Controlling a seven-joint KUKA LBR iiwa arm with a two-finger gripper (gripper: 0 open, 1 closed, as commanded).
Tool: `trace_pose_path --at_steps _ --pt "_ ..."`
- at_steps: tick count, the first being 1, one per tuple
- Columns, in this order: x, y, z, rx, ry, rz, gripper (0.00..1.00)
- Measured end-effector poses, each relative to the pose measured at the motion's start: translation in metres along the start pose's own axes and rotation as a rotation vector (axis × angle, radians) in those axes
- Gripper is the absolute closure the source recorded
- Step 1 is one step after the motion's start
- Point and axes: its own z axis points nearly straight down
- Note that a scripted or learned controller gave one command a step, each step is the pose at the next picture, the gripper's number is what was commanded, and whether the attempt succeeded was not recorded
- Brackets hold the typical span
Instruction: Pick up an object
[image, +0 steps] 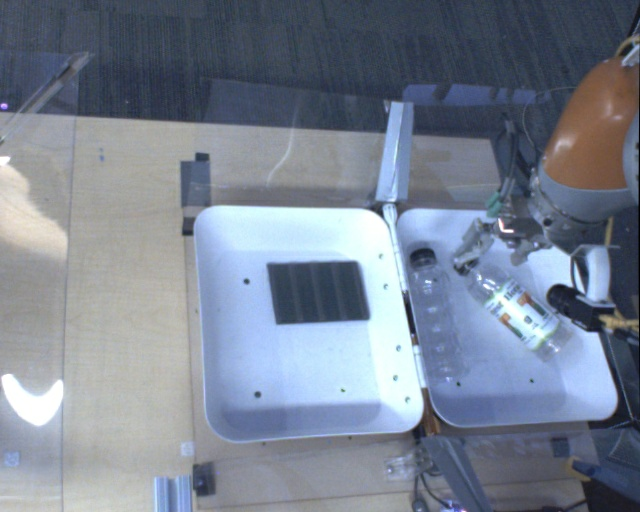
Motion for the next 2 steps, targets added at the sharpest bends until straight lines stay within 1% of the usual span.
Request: trace_pose_path --at_steps 1,2 --pt "0.008 -0.007 -0.023 -0.004 0.0 0.323 0.0" --pt "-0.038 0.035 0.023 0.0 -0.001 0.195 0.0"
